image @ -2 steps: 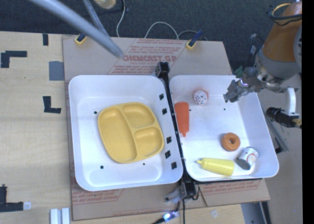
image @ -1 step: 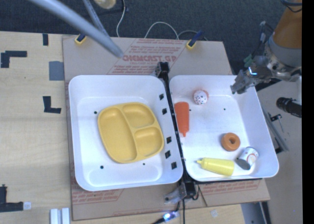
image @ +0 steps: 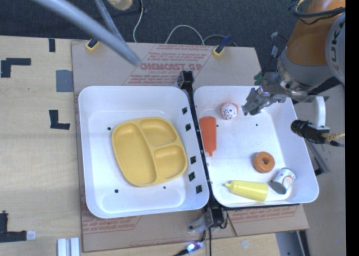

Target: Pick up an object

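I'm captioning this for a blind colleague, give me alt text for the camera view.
A robot hand hovers beside a small white ball in the right bin, which also holds a carrot, doughnut, yellow bottle and can. The left bin holds a yellow divided tray.

A pale wooden bench top (image: 33, 154) spreads across the left and lower part of the view, marked with dark grey angular tape pieces (image: 56, 120). On it lies a brown cardboard sheet with red printed lettering (image: 168, 65), held at its far corners by a yellow clamp (image: 91, 44) and a blue clamp (image: 222, 44). Beyond the bench runs dark blue-grey carpeted floor (image: 224, 2), crossed by a thin white cable (image: 182, 28). Lighting is even and bright.
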You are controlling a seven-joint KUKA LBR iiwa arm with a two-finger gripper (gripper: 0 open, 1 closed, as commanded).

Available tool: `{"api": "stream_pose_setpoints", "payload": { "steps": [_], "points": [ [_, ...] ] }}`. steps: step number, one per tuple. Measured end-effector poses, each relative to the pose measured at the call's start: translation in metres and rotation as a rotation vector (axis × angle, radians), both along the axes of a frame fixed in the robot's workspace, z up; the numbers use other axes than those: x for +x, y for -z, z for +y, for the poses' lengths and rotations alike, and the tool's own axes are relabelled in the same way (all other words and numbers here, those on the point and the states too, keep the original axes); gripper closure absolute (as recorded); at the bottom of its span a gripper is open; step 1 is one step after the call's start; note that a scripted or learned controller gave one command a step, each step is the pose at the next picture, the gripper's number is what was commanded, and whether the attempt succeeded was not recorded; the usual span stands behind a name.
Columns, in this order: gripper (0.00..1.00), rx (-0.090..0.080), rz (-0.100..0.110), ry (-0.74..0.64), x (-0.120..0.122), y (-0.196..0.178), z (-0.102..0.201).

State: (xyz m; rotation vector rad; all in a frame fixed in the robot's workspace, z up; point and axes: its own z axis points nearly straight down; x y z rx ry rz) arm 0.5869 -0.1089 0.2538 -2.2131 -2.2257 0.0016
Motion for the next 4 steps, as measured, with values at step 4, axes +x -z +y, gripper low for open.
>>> {"api": "stream_pose_setpoints", "payload": {
  "steps": [4],
  "points": [
    [1.00, 0.000, 0.001, -0.001, -0.049, 0.022, 0.203]
  ]
}}
